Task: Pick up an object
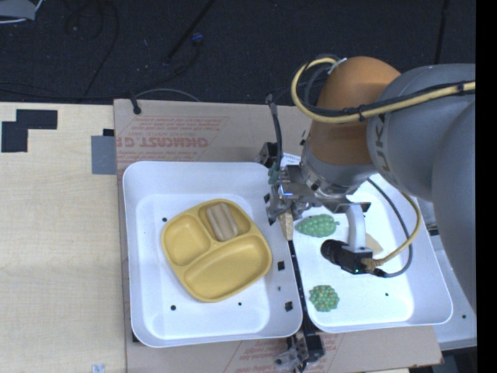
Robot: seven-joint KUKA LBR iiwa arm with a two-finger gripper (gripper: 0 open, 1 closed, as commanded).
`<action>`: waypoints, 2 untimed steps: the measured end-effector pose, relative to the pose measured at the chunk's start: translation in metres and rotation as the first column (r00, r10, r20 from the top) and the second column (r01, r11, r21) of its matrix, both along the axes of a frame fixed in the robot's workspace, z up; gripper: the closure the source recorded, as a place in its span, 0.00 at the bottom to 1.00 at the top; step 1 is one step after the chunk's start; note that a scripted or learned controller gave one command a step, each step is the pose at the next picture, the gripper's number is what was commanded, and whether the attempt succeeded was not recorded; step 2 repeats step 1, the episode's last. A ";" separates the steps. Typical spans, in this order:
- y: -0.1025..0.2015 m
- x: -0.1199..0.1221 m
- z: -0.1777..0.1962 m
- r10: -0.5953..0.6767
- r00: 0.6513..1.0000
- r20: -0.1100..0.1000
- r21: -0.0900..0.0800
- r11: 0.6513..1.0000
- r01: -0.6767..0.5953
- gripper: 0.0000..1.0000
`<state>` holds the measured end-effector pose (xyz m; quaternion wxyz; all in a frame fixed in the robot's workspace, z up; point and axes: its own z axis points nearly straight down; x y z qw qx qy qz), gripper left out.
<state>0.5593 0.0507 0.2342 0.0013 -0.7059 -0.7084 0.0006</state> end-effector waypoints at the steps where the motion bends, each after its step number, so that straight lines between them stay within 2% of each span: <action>1: 0.050 0.019 0.007 0.002 1.000 0.001 0.000 1.000 -0.002 1.00; 2: 0.050 0.019 0.007 0.002 1.000 0.001 0.000 1.000 -0.002 1.00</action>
